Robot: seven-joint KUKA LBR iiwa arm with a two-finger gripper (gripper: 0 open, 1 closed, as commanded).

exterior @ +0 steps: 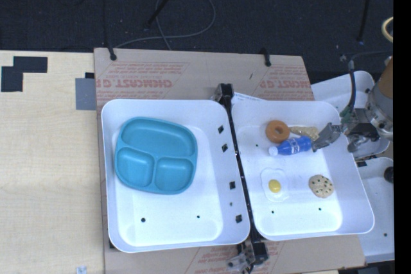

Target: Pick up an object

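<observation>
I am bringing the gripper [325,136] in over the right bin's [359,212] far right side, just beside the blue bottle's [292,147] end; I cannot tell how its jaws are standing. I judge the bottle the nearest target, lying beside the doughnut [278,131], so I am wanting a centred descent across its body. The cookie [320,185] and fried egg toy [275,187] are lying nearer the front. The left bin [128,228] is carrying a blue tray [155,155].
</observation>
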